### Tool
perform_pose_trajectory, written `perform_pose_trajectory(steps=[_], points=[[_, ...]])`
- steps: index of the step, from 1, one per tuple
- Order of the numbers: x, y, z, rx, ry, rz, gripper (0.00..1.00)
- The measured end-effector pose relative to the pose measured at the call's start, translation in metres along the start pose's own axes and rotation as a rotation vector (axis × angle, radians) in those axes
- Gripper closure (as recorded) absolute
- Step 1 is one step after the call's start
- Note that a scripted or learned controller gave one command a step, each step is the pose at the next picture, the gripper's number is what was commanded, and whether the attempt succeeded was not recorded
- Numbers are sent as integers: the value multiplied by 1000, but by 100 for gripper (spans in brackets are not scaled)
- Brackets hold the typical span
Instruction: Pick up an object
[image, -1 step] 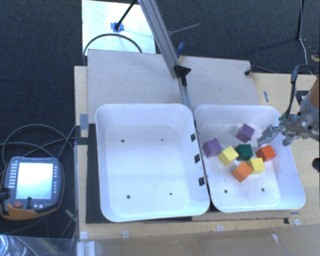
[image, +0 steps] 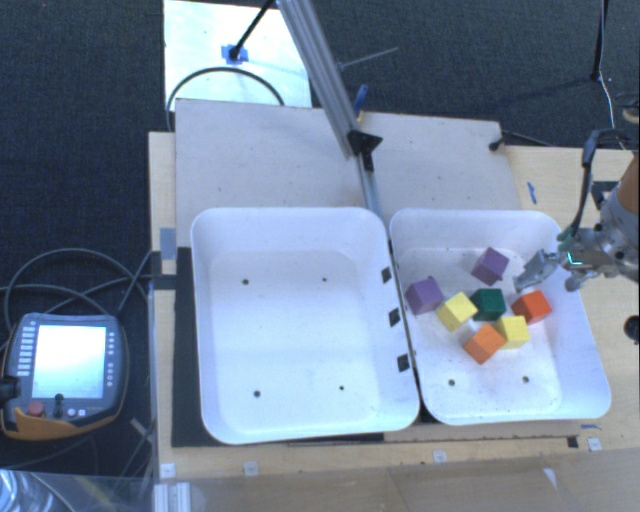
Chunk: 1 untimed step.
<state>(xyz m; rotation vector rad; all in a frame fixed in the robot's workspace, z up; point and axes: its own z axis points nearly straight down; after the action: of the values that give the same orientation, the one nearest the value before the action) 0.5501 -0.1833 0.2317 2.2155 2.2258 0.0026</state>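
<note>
Several small blocks lie clustered in the right bin (image: 560, 400): a purple block (image: 490, 264) at the back, another purple block (image: 424, 295) to the left, a yellow block (image: 456, 310), a green block (image: 489, 302), a red-orange block (image: 532, 305), a second yellow block (image: 514, 329) and an orange block (image: 484, 343) in front. My gripper (image: 538, 268) reaches in from the right, hanging over the bin just right of the back purple block and just above the red-orange one. It carries nothing that I can see.
The left bin (image: 215, 300) stands beside the right one, with black clips along the shared wall. A metal pole (image: 330, 80) slants across the back board. A teach pendant (image: 62, 375) lies on the floor at far left.
</note>
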Motion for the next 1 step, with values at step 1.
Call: perform_pose_trajectory(steps=[1], points=[[1,0,41,4,0,2,0]])
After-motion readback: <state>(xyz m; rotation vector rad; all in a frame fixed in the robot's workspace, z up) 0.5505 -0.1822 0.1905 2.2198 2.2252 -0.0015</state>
